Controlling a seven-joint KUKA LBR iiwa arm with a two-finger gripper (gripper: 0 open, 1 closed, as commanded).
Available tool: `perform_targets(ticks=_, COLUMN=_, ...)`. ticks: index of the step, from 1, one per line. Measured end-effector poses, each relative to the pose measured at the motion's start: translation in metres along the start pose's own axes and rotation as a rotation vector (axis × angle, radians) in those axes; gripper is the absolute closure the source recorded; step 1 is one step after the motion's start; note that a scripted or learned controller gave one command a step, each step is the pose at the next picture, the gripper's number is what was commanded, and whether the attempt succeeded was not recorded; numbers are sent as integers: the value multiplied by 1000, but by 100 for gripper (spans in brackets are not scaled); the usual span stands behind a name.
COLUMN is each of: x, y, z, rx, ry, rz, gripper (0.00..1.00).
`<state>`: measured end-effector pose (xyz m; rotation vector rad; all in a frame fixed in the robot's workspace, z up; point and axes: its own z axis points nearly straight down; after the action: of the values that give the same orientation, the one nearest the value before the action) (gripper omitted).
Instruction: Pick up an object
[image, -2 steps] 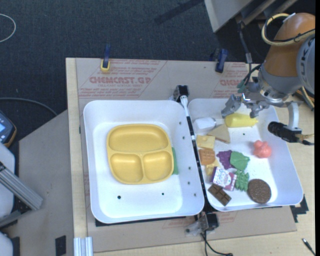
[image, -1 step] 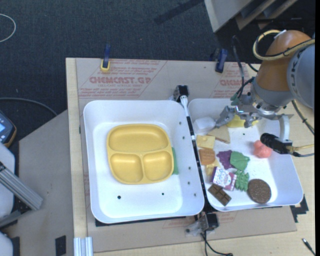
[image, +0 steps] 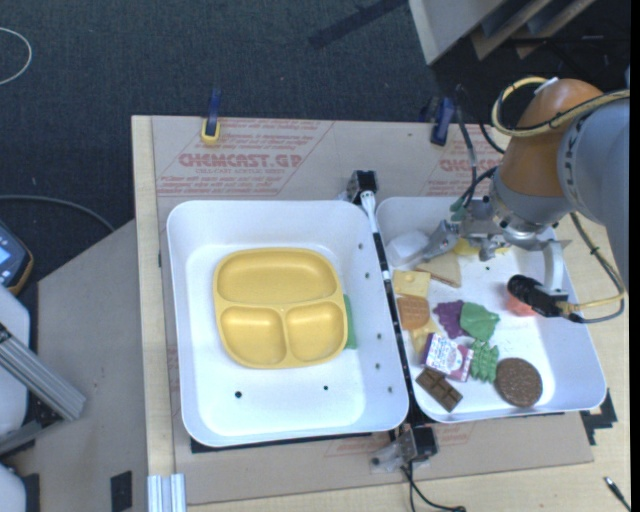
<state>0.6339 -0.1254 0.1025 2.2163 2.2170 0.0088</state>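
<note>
The right bin (image: 575, 345) holds several small play-food items. A pale cheese wedge (image: 445, 271) lies near its back, with a yellow square (image: 410, 283) and a tan biscuit (image: 413, 313) in front of it. A purple bunch (image: 449, 317), a green leafy piece (image: 481, 322), a pink-and-white packet (image: 445, 355), a chocolate bar (image: 438, 389) and a round brown cookie (image: 519, 381) lie towards the front. My gripper (image: 450, 240) hangs low over the back of this bin, just above the cheese wedge, and nothing visible is held in it.
The left bin (image: 200, 390) carries a yellow divided plate (image: 280, 305) with a green edge showing at its right side. A small red piece (image: 522, 308) sits at the right bin's right side. The grey arm with its orange band (image: 545, 130) comes in from the upper right.
</note>
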Motion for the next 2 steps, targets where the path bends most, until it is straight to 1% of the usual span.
perform_targets(ticks=1, x=0, y=0, z=-8, rx=0, ry=0, rz=2, gripper=100)
perform_targets(ticks=2, x=-8, y=-4, z=-66, rx=5, ry=-1, rz=2, gripper=100)
